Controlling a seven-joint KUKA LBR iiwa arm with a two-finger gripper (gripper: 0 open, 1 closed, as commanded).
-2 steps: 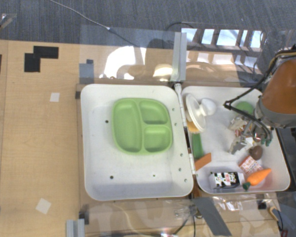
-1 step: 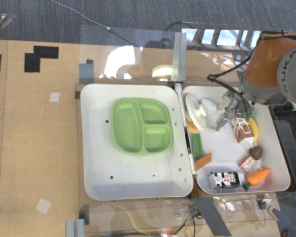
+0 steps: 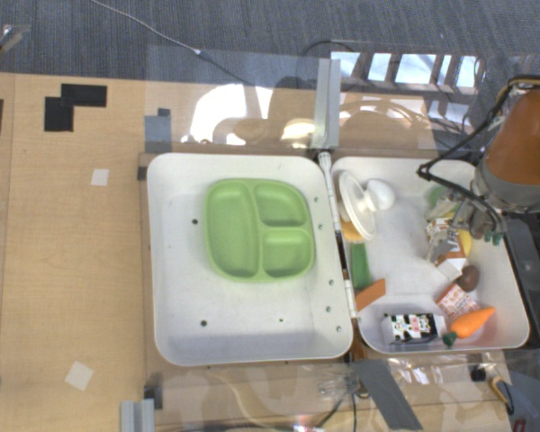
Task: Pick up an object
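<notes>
My gripper [image 3: 447,235] hangs low over the right part of the right bin [image 3: 398,248], below the grey and orange arm [image 3: 522,147]. Under and beside it lie a yellow piece [image 3: 465,242] and a small printed packet [image 3: 451,262]. A brown egg-shaped thing [image 3: 469,277] sits just below them. Near the bin's front right corner are a red-and-white packet [image 3: 454,299] and an orange carrot [image 3: 471,322]. A black-and-white box [image 3: 409,328] lies at the front. Whether anything is in the gripper's grasp is hidden.
A white cup and a white disc [image 3: 358,202] lean at the right bin's left wall, with a green block [image 3: 359,264] and an orange block [image 3: 370,293] below them. The left bin [image 3: 175,268] holds a green divided plate [image 3: 258,229]. Cables run beside the arm.
</notes>
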